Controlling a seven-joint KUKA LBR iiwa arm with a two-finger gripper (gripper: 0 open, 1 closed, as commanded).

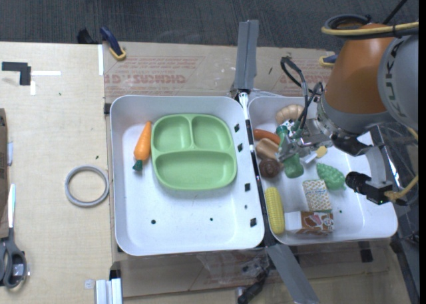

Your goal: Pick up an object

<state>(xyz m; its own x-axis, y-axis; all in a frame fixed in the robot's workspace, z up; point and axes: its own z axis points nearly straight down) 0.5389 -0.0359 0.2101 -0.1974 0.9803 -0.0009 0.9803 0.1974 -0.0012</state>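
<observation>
My gripper [293, 146] is low in the right bin [359, 226], at its left-middle, under the grey arm with the orange band [356, 76]. Right below it lies a small dark green toy [293, 166]. A brown round piece [269, 167] and an orange-red sausage [265, 136] sit just to its left. A beige bread-like piece [290, 112] lies behind it. Further forward are a light green leafy toy [331, 177], a corn cob [274, 209], a cracker pack [317, 194] and a small brown-red box [317, 221]. The arm hides part of the bin's far right.
The left bin [180, 229] holds a green divided plate [194, 152] and a carrot [142, 142] beside its left rim. On the bench to the left lie a grey ring [86, 185] and scissors [11, 259]. A metal divider bar [246, 56] runs between the bins.
</observation>
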